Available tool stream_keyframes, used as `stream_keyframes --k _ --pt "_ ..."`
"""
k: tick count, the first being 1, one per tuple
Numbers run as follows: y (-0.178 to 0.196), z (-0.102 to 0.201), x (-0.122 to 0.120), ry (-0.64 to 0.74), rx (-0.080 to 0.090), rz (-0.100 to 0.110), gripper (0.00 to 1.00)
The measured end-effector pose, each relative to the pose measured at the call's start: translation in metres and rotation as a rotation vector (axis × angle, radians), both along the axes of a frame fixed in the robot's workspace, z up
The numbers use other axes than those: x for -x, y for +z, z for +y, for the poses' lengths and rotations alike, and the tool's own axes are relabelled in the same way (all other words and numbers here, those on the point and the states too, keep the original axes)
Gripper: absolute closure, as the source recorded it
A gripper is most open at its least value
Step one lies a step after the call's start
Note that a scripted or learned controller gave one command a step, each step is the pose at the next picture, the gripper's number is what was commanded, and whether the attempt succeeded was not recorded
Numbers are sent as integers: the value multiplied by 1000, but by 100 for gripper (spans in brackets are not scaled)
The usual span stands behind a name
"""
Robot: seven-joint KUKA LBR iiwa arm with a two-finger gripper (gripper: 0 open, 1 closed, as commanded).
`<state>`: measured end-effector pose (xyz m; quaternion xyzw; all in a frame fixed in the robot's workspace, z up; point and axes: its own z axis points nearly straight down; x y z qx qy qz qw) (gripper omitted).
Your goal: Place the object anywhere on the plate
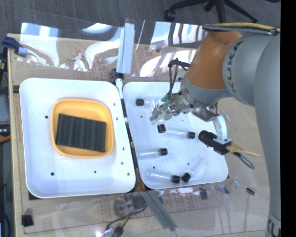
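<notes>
Several small clear vials with black caps lie scattered flat in the right bin (pixel 214 174), one near its top left corner (pixel 139 102), one just below the gripper (pixel 161 128), others toward the middle (pixel 181 133) and bottom (pixel 163 176). The yellow plate (pixel 82 111), bearing a dark ribbed insert (pixel 81 133), sits in the left bin (pixel 34 172), well apart from them. The gripper (pixel 160 110) hangs low over the right bin; whether it is released or clenched cannot be told.
</notes>
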<state>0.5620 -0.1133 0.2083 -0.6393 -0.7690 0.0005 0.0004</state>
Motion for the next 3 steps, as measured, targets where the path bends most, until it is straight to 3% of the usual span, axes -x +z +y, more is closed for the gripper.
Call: stream_keyframes --k 1,2,3 --pt "-18 88 -41 132 0 2 100" --pt "-18 143 -27 253 -1 5 100" --pt "-18 143 -27 252 -1 5 0"
